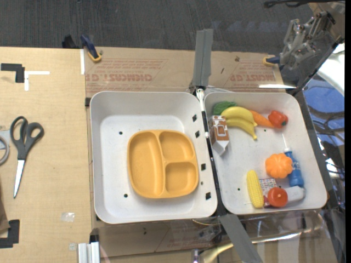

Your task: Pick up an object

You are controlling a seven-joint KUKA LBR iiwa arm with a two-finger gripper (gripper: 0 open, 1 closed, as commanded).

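We saw two white bins side by side on the bench. The left bin (104,163) held a yellow divided plate (163,163), lying flat near its middle. The right bin (230,193) held all the small things, so our pick would have to come from there.

The gripper (300,40) hung outside the bins, above the far right corner of the bench, well apart from every object. We could not tell its state from this view, and we saw nothing held in it.

Going down in size among the candidates: the banana (241,118) lay at the far end of the right bin, touching a green leafy piece (221,107) on one side and a carrot (263,119) on the other, with a red pepper (278,119) just beyond. A small carton (220,135) leaned against the bin's left wall. Near the front, an orange pumpkin (278,166) sat against a blue bottle (296,174), and a corn cob (254,189) lay beside a tomato (277,197).

We judged the corn cob the best target: it had bare bin floor on its left side. To do the pick well, we would have come straight down over it, closing across its narrow width, and kept clear of the tomato.
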